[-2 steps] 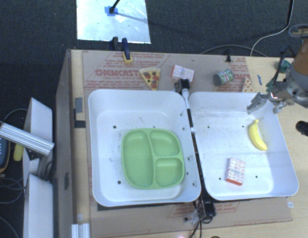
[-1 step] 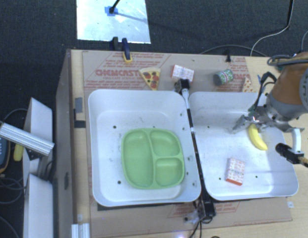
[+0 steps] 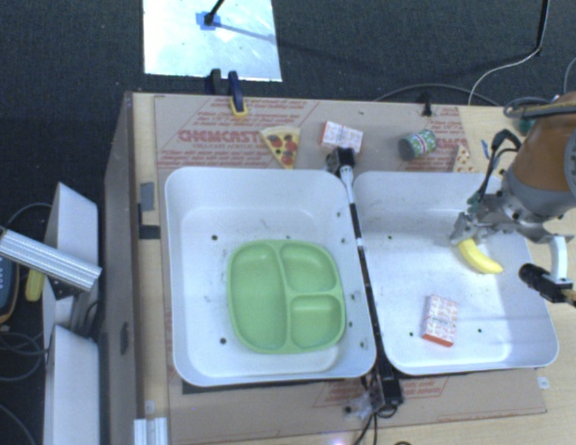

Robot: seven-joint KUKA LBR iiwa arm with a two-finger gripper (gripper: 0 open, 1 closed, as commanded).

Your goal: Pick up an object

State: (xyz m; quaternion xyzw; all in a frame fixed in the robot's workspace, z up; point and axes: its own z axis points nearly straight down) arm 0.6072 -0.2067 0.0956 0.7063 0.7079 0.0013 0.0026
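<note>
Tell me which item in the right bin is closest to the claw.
The yellow banana, just under the claw; the red-and-white box lies farther toward the front.

Just one fixed cam up high, looking down at a slant on the table (image 3: 297, 123) and both bins (image 3: 190, 248).

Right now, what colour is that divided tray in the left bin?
Pale green: the tray shows plainly in the camera view, in the left bin.
</note>
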